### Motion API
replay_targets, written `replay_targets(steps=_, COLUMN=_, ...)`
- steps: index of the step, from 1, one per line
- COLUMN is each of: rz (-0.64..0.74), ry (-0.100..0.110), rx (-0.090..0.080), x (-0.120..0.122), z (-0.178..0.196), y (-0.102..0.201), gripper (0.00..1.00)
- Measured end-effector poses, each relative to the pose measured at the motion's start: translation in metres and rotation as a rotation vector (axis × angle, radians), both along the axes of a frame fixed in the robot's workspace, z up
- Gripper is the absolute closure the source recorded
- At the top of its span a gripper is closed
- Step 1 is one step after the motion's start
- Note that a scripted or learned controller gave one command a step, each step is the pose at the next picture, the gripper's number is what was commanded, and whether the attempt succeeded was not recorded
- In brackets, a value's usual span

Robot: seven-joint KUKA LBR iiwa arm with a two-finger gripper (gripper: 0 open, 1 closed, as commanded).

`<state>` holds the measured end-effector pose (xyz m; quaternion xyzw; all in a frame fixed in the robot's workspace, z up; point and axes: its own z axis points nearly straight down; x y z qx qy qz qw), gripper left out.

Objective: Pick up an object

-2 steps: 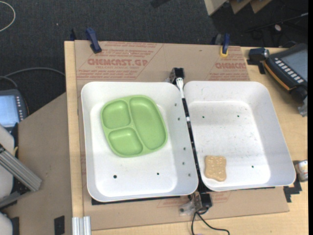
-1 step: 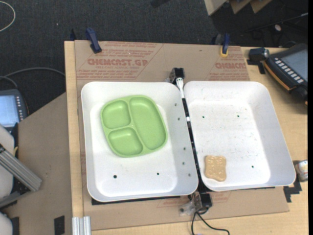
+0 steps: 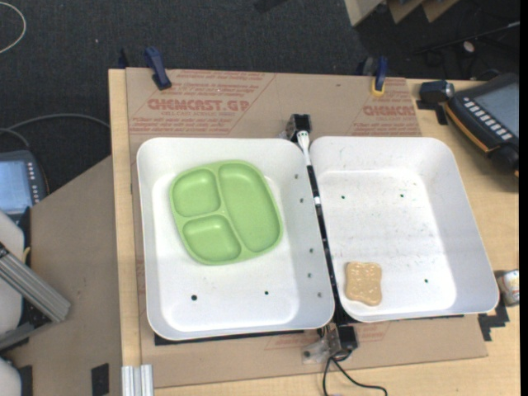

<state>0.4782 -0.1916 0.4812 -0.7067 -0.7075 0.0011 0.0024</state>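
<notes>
Two shallow white bins sit side by side on a brown board printed with red lettering. The left bin (image 3: 165, 287) holds a light green divided plate (image 3: 225, 213), a rounded rectangle with three compartments: two smaller ones on its left side and one long one on its right, lying slightly turned in the upper half of the bin. The right bin (image 3: 396, 221) holds a small tan object (image 3: 363, 283), flat and roughly square with lumpy, rounded edges, resting in the near left corner, close to the wall next to the other bin. The state of the claw cannot be told from this view.
</notes>
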Motion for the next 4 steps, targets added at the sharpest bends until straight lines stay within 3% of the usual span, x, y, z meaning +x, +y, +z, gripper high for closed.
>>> replay_targets(steps=1, rz=0.0, ry=0.009, rx=0.003, x=0.0, z=-0.127, y=0.028, gripper=1.0)
replay_targets(steps=2, rz=0.002, ry=-0.028, rx=-0.008, x=0.002, z=0.065, y=0.05, gripper=1.0)
replay_targets(steps=3, rz=-0.002, ry=0.008, rx=0.001, x=0.0, z=-0.067, y=0.054, gripper=1.0)
replay_targets(steps=4, rz=0.003, ry=0.002, rx=0.001, x=0.001, z=-0.119, y=0.099, gripper=1.0)
